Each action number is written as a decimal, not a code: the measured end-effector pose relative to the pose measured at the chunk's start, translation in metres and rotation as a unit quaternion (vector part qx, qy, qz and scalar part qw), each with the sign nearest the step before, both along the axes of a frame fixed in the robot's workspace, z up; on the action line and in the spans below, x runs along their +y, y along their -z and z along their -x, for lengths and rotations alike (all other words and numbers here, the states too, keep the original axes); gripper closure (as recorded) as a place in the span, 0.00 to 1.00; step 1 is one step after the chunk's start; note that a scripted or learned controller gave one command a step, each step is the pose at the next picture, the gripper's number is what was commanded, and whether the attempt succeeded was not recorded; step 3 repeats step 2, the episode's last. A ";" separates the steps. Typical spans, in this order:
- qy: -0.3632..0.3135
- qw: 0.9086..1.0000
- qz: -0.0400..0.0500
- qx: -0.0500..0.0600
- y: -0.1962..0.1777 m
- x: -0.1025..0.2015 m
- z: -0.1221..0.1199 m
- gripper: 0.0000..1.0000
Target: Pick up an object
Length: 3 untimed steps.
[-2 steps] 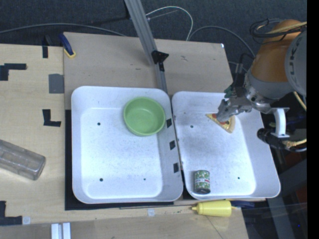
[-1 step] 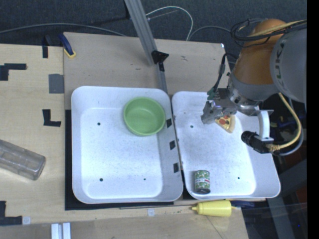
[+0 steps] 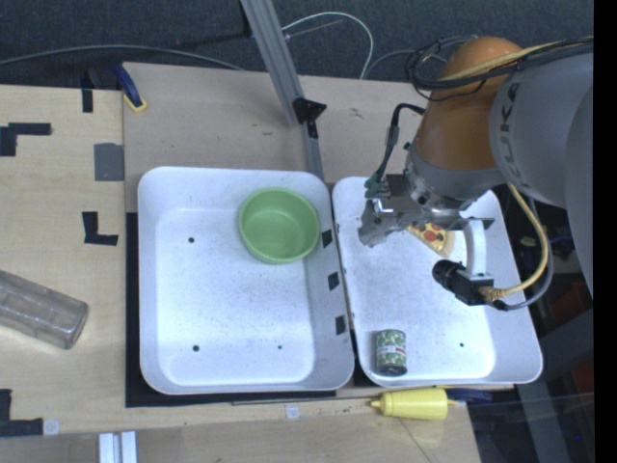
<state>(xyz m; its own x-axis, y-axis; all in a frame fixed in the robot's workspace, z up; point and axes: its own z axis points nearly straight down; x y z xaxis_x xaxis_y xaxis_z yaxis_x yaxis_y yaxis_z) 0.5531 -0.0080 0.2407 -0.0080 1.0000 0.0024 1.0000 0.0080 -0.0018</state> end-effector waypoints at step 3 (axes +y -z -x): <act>0.001 1.000 0.001 0.001 0.019 0.108 0.016 1.00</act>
